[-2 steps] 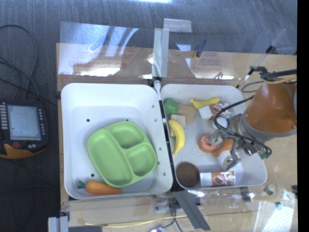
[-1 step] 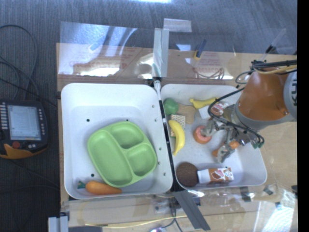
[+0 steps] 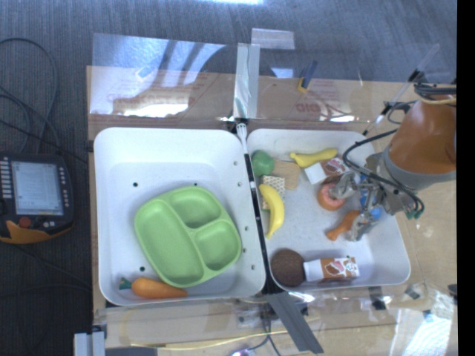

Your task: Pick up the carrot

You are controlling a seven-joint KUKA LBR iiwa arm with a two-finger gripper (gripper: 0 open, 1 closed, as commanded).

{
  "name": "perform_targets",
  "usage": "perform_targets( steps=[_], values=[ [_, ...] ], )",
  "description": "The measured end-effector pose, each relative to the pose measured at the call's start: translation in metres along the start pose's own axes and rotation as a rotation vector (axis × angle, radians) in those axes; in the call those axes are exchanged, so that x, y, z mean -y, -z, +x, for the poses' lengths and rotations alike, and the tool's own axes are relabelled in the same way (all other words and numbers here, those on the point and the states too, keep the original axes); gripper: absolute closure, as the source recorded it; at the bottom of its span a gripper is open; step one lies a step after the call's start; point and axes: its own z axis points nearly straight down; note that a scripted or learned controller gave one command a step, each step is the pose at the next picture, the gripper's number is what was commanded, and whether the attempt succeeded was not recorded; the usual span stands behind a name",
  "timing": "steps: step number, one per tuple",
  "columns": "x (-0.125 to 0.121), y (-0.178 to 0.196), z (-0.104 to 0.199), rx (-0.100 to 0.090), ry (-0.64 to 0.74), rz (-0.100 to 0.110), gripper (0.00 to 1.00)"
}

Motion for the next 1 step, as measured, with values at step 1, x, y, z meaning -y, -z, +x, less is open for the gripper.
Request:
perform_targets(
  steps=[1],
  values=[
    [-0.0653,0.0013,0.0161,0.001,-0.341,0.003,0.0]
  ],
)
